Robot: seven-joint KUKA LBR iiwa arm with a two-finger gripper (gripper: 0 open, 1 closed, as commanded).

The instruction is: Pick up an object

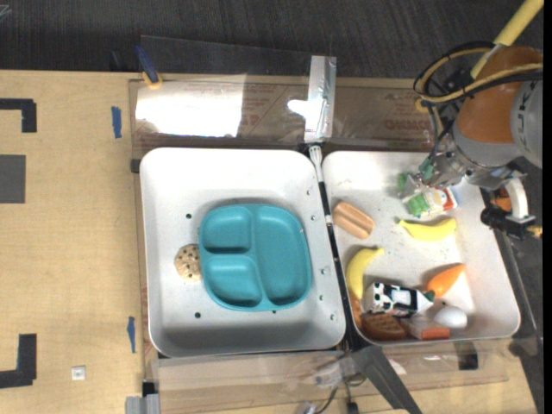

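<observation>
Within the right bin [509, 317] are counted two bananas [429, 228] [360, 268], one hot dog [353, 219], one carrot [445, 280], one toy cow [397, 299] and one green-and-white packet [423, 198]. One teal divided tray [255, 254] and one cookie [188, 262] are held by the left bin [164, 179]. The gripper [434, 172] is positioned at the packet; its state cannot be told.

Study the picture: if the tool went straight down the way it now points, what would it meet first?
Most likely the small green and white item lying in the right bin, directly under the tool. Depth is hard to judge from this slanted view, so it might already be touching it.
</observation>
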